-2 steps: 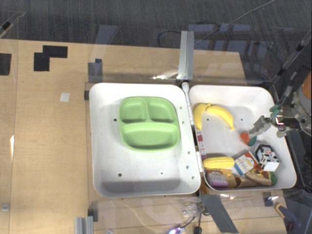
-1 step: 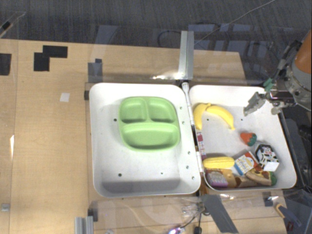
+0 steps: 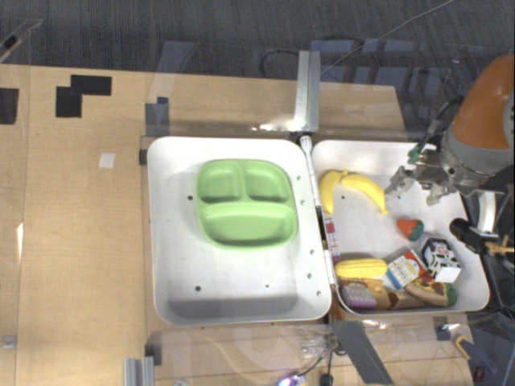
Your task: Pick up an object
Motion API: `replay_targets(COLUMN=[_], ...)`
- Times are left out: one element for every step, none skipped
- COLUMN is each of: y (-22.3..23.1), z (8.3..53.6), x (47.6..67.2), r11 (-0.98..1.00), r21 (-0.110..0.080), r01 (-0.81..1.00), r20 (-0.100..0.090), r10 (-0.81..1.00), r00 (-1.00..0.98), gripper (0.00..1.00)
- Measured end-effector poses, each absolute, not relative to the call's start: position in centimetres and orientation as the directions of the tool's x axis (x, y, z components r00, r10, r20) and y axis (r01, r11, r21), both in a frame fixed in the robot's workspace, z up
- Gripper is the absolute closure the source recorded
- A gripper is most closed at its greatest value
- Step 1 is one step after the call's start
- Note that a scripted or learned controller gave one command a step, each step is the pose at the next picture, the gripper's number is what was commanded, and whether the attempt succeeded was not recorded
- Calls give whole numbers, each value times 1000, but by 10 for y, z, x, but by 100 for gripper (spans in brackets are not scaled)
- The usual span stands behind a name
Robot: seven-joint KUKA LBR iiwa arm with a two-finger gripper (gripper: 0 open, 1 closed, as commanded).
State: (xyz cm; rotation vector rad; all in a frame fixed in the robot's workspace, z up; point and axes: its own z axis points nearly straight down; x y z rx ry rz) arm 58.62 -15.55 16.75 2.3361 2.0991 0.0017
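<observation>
The right bin (image 3: 366, 230) holds a yellow banana (image 3: 351, 188) at its upper left and a small orange carrot with a green top (image 3: 410, 228) in the middle. Along its front lie a corn cob (image 3: 360, 267), a purple item (image 3: 359, 294), a small box (image 3: 405, 270) and a black-and-white toy (image 3: 439, 254). My gripper (image 3: 422, 185) hangs over the bin's upper right, above and right of the carrot. Its fingers (image 3: 397, 183) are spread apart with nothing between them.
The left bin (image 3: 173, 280) carries a green divided plate (image 3: 245, 201). A metal post (image 3: 308, 91) stands behind the seam between the bins. The arm's orange band (image 3: 487, 115) rises at the right edge. Wooden bench lies to the left.
</observation>
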Motion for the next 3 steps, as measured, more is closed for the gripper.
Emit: replay_targets(y=[-148,-146,-85], z=[89,102,192], x=[630,632,670], r11=[155,155,168], r21=[11,17,7], r01=[988,988,986], r20=[-3,-1,-1], r10=[988,988,986], r00=[-155,-155,-168], gripper=[0,100,100])
